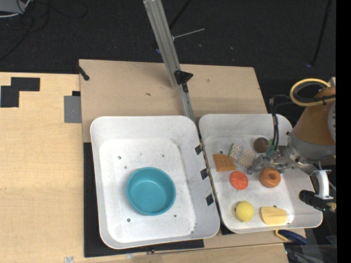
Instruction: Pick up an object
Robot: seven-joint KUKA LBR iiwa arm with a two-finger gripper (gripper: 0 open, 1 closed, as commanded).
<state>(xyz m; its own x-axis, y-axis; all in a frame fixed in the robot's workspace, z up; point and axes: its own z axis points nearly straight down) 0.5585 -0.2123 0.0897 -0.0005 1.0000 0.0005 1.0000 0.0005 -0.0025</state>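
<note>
The right bin (290, 126) holds several small objects. A brown doughnut (270, 178) lies near its middle, with a red tomato (238, 180) to its left. Farther back are an orange waffle square (223, 162), a patterned packet (242, 155) and a brown ball (261, 144). A yellow lemon (244, 211) and a pale yellow wedge (273, 215) sit at the front. My gripper (263, 164) is low over the bin, just behind the doughnut and right of the packet. Nothing is visibly held.
The left bin (109, 133) holds a teal bowl (151, 190). A metal rail (167, 43) slants up from the gap between the bins. The grey arm with its orange band (317, 119) fills the right bin's far right side.
</note>
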